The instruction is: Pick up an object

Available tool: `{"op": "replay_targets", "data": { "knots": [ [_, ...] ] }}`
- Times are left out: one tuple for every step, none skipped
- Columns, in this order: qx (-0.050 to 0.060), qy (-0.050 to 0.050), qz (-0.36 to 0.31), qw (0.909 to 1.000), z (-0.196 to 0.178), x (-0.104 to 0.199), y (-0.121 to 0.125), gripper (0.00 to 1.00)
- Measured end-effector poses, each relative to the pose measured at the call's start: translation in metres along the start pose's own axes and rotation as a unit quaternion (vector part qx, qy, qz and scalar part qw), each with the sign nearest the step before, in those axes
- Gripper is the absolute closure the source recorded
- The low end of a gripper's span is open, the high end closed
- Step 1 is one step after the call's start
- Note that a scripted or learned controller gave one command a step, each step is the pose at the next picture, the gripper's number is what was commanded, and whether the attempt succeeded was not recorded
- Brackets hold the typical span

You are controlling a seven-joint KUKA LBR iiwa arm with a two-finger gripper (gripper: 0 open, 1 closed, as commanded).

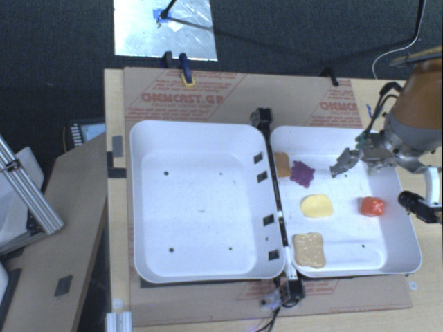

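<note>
Gripper [341, 166] right of centre over the right bin [394, 258], whether its fingers are spread or pressed together cannot be told; purple object [302, 173] just left of it, beside an orange-brown piece [282, 163]; yellow object [316, 206], red object [372, 207] and beige slice [309, 250] lower in the bin

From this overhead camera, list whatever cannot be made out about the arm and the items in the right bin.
- Two-finger gripper: too small and blurred in the camera view to tell open from shut.
- Grey arm with orange band: cut off by the right edge.
- Small orange-brown block: its left side is hidden by the right white bin's wall.
- Purple lumpy toy: too blurred to identify.
</note>
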State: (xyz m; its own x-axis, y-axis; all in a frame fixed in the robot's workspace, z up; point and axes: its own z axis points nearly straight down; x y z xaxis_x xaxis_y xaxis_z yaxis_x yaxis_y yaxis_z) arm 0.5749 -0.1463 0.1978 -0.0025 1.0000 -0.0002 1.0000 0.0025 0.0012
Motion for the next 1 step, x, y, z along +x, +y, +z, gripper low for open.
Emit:
{"op": "replay_targets", "data": {
  "knots": [
    [-0.002, 0.0, -0.001, 1.0, -0.0112, 0.0, 0.001, 1.0]
  ]
}}
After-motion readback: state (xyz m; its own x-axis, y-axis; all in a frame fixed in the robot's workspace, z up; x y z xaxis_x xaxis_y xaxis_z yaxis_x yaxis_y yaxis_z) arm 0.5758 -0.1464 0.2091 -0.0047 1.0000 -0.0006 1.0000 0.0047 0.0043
